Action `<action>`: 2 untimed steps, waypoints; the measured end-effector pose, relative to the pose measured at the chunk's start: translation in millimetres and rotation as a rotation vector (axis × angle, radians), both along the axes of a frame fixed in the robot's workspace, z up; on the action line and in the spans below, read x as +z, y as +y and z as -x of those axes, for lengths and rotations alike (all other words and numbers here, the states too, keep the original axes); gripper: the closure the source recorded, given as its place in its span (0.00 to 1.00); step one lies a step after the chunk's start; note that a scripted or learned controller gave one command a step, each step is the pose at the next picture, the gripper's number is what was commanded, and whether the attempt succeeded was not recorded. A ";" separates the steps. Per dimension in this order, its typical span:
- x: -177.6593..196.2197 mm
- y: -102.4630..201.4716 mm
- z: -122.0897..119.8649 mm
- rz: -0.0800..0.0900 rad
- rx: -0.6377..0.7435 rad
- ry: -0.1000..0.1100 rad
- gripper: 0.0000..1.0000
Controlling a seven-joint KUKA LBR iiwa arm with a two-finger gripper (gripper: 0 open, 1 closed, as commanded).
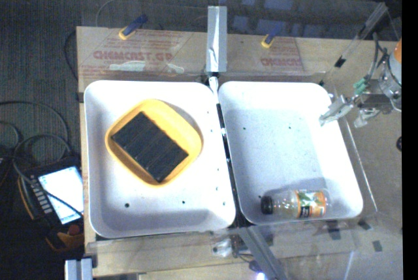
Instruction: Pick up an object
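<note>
- Bottle [295,203] and pincer [349,109] are well apart: the pincer hangs over the rim of the right bin [287,141] at that bin's 3 o'clock side, with nothing seen in its grasp. Whether it is apart or together cannot be told from this view.
- Behind the pincer, toward 3 o'clock, the grey arm [392,79] runs off the view's edge.
- From the pincer, the bottle is toward 7 o'clock. It is a small clear plastic one lying on its side against the near wall of the right bin, at that bin's 6 o'clock. Its dark cap points to 9 o'clock and an orange label wraps its body.
- Left bin [104,207] sits just beside the right one, the two rims touching along the middle.
- In the left bin lies a yellow dish [157,106], turned at a slant, and a dark ribbed square pad [149,147] rests inside it.
- At 12 o'clock, where the bins meet, an upright metal strip [217,37] stands — on either side of it a clear sheet lies on the brown board, pinned by two blue-and-yellow clamps [132,27].
- On the carpet at 8 o'clock of the view lies a handheld screen device [59,194] with its cable.
</note>
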State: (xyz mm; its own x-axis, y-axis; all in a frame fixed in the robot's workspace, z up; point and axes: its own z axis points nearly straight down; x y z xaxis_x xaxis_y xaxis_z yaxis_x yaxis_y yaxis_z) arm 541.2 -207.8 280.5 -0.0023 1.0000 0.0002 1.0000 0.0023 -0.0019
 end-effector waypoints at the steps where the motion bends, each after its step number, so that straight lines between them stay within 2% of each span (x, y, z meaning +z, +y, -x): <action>1: -108.2 22.8 57.5 -0.002 0.105 0.001 0.00; 2: -151.5 -5.2 57.3 -0.001 0.171 0.000 0.00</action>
State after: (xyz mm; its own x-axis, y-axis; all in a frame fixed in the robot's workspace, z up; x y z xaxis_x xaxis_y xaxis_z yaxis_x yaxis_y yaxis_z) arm 483.9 -213.0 129.0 -0.1724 0.9850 0.0013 0.9850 0.1724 -0.0022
